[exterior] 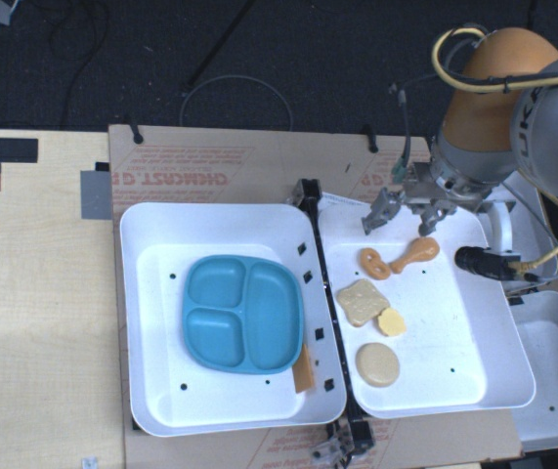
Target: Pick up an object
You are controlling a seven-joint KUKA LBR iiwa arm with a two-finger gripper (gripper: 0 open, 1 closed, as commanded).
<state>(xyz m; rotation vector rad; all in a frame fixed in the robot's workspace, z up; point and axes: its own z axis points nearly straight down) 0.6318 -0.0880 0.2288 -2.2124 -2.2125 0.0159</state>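
The gripper (397,221) is hovering over the back of the right bin (459,345), jaws standing wide with nothing between them. The fingers are hanging just behind the orange curved piece (399,258), the nearest candidate for a pick.

That piece is lying flat on the bin floor, with a looped end on the left and a longer arm pointing up to the right. It is sitting apart from the other items, which is making it the easiest target. A good approach is looking like this:
- shifting slightly toward the camera until the jaws are straddling it
- turning the wrist so the fingers are closing across the narrow arm rather than along it
- descending straight to the floor before closing

Nearby, a tan slab (362,301) is lying just in front of the orange piece. A yellow chunk (391,322) is touching the slab's front corner, and a round beige disc (377,364) is sitting further forward.

The back wall of the bin is close to the fingers and could be catching one on a sloppy descent.

The left bin (151,262) is holding a blue divided plate (241,313) and a brown stick (303,370) against its right wall, well clear of the work.
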